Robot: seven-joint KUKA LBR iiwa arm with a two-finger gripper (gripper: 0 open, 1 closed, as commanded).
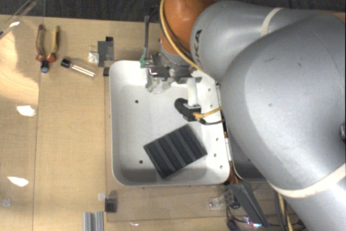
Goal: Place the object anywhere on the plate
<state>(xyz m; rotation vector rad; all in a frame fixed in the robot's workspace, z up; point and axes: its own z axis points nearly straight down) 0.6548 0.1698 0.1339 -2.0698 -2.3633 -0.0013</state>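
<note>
The end effector point(158, 79) hangs over the white bin's point(125, 132) far edge; its grip I cannot tell. A dark ribbed plate point(174, 151) lies nearer.

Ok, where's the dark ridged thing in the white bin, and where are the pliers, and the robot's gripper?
Dark ridged block point(175, 151): camera view, middle of its grooved top.
Pliers point(47, 46): camera view, on the handles, left on the bench.
Gripper point(160, 77): camera view, at its tip, over the bin's upper part.
</note>
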